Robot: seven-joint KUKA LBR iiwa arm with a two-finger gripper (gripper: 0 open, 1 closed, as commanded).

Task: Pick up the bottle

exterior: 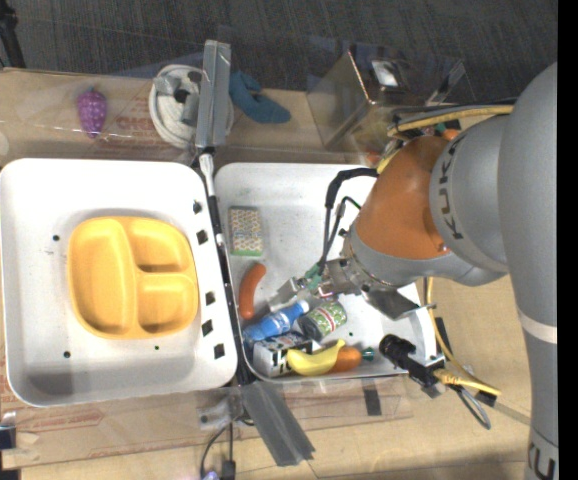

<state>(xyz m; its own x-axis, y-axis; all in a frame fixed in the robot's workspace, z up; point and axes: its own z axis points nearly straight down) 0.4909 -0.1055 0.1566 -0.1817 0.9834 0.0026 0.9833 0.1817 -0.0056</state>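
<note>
glossy yellow plastic tray, smooth white bins

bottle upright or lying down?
Lying down. The blue-capped bottle rests on its side in the right bin, beside the banana and green can.

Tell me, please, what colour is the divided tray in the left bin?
Yellow: the divided tray shows plainly in the camera view.

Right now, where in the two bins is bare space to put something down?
Left bin: bare floor around the yellow tray. Right bin: bare far end, above the sponge. Crowded near end: hot dog, bottle, can, banana.
</note>
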